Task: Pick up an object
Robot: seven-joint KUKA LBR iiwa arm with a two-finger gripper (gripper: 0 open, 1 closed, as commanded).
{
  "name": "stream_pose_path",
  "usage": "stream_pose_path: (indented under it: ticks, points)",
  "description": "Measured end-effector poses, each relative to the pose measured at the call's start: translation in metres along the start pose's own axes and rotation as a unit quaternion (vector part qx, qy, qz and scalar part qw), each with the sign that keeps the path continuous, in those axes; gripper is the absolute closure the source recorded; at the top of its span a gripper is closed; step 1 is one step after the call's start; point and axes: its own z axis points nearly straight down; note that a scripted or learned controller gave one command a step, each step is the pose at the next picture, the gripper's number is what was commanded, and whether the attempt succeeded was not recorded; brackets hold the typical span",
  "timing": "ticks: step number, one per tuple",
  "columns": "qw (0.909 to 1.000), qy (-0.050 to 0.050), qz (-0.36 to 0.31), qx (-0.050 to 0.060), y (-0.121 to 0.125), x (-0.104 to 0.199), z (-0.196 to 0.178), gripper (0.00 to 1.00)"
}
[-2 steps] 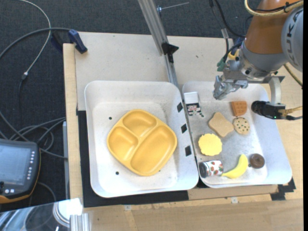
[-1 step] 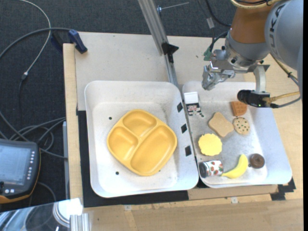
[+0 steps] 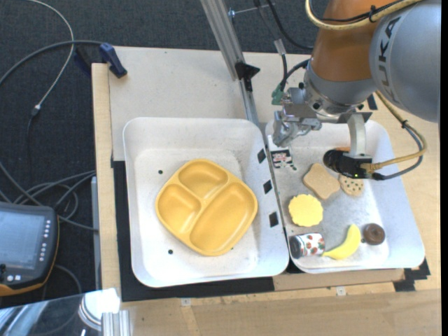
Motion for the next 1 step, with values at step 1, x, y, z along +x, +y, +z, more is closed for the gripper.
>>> stream_pose_path:
  ticks: [1]
  points:
    - [1.0000, -0.001, 0.001, 0.001, -0.0087, 0.0503, 0.0264, 1.00]
